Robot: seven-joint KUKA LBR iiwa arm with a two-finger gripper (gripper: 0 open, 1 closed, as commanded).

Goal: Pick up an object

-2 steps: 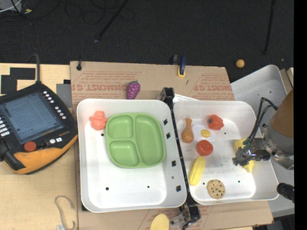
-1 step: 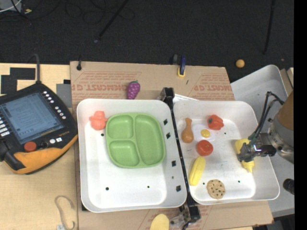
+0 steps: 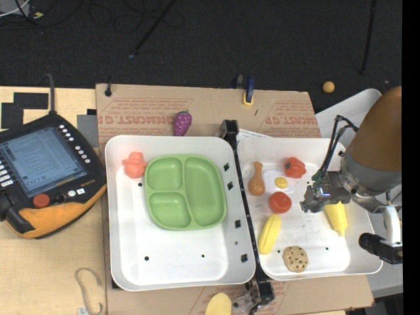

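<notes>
Camera view: my fingers point(image 3: 314, 199) are hovering low in the right bin point(image 3: 354, 264), with a tomato point(image 3: 280, 203) at 9 o'clock; I cannot tell their opening.

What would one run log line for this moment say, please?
stage: reaching | claw: over right bin, between red tomato and yellow corn | held: nothing seen | left bin: green plate, pink toy

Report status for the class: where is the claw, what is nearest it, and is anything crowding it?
Claw low over right bin. Nothing seen held. Yellow corn beside it, red tomato close on its other side.
</notes>
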